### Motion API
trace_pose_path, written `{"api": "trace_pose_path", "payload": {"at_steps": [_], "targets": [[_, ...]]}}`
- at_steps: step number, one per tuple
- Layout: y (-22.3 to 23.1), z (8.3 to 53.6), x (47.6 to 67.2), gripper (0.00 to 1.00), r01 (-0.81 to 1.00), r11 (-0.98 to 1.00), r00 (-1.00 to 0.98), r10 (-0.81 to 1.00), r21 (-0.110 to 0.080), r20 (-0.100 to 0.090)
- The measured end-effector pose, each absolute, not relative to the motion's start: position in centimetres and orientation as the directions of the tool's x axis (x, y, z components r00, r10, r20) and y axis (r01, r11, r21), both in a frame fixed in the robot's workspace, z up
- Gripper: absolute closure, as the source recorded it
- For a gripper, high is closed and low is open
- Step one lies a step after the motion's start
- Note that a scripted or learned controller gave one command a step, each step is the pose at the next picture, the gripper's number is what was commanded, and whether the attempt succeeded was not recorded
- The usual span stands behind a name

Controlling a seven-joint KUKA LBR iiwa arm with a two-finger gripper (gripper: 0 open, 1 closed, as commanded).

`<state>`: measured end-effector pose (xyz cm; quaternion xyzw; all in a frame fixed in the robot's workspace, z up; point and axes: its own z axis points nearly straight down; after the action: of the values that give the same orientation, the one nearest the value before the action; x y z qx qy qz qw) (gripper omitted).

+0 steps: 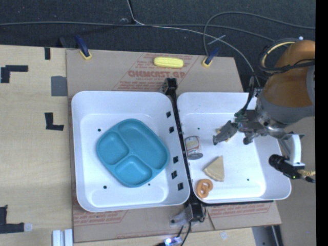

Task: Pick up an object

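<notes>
The right bin (256, 188) holds a small tin can (192, 146) lying near its left wall. A tan wedge-shaped piece (215, 169) sits in front of the can, and an orange pretzel (204, 188) lies in the bin's front left corner. A blue divided plate (132, 151) fills the middle of the left bin (82, 137). My gripper (236, 136) hangs over the middle of the right bin, to the right of the can and above the wedge. It is open, and nothing is between its fingers (223, 135).
A yellow object (168, 62) lies on the cardboard behind the bins. A black divider (177, 137) runs between the two bins. Cables cross the dark floor at the back. The arm's orange and grey body (287, 91) stands over the right bin's right side.
</notes>
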<state>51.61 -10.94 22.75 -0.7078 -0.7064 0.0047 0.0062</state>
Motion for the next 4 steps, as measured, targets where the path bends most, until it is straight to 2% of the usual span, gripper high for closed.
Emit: {"api": "trace_pose_path", "payload": {"at_steps": [1, 3, 4], "targets": [[-10.9, 23.4, 51.9, 0.0, 1.0, 0.001, -0.001, 1.0, -0.002, 0.001], [-11.1, 10.8, 51.5, 0.0, 1.0, 0.0, 0.0, 1.0, -0.007, 0.0], [-11.1, 8.4, 51.5, 0.0, 1.0, 0.001, -0.001, 1.0, -0.002, -0.001]]}}
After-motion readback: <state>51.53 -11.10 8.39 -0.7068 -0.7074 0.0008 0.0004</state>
